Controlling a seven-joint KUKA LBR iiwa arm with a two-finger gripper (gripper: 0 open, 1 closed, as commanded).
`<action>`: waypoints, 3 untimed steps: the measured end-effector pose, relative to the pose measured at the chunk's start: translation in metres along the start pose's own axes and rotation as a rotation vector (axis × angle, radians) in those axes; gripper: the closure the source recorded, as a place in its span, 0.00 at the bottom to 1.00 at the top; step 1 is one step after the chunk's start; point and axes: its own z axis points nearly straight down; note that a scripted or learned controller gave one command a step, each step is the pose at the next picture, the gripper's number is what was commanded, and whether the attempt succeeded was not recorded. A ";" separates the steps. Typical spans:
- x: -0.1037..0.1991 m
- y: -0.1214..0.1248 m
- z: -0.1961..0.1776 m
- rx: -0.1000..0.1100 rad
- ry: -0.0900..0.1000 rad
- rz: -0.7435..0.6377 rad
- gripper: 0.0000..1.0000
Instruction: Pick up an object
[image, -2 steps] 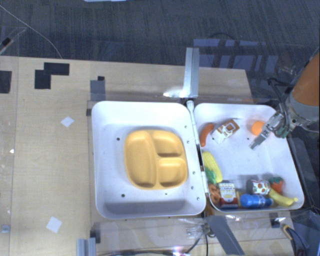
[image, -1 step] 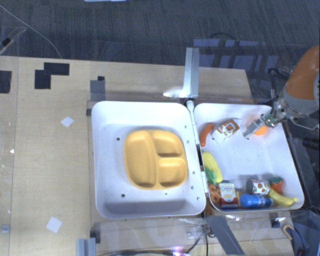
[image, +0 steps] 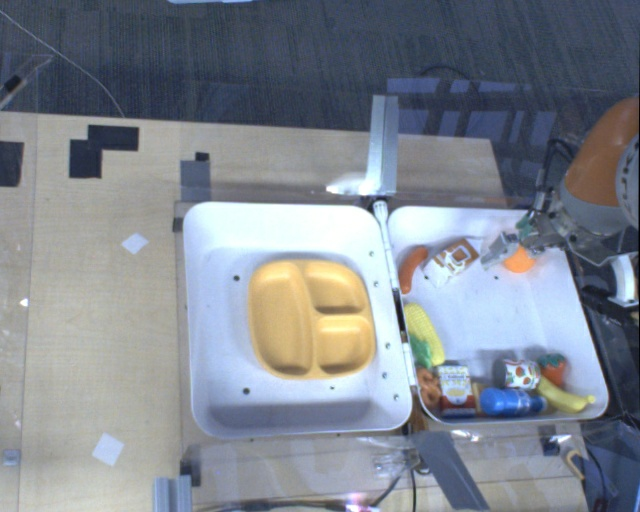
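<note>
My gripper (image: 507, 245) hangs over the far right part of the right bin (image: 540, 320), below the arm's orange band (image: 600, 160). A small orange ball-like toy (image: 519, 262) lies right beside and just under the gripper's tip; I cannot tell whether they touch. A little brown-and-white carton (image: 455, 257) rests just left of the gripper, and a red-orange sausage-shaped toy (image: 411, 268) lies by the bin's left wall.
A yellow corn cob (image: 422, 332) lies along the right bin's left wall. Across its near edge sit a small box (image: 453, 381), a blue bottle (image: 510, 402), a can (image: 520, 374) and a banana (image: 566, 399). The left bin (image: 215, 300) holds a yellow divided tray (image: 308, 317).
</note>
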 end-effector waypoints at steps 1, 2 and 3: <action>-0.015 0.038 0.022 0.033 0.019 -0.262 0.00; -0.016 0.042 0.010 0.014 0.001 -0.270 1.00; 0.061 0.002 -0.041 0.028 0.016 -0.063 1.00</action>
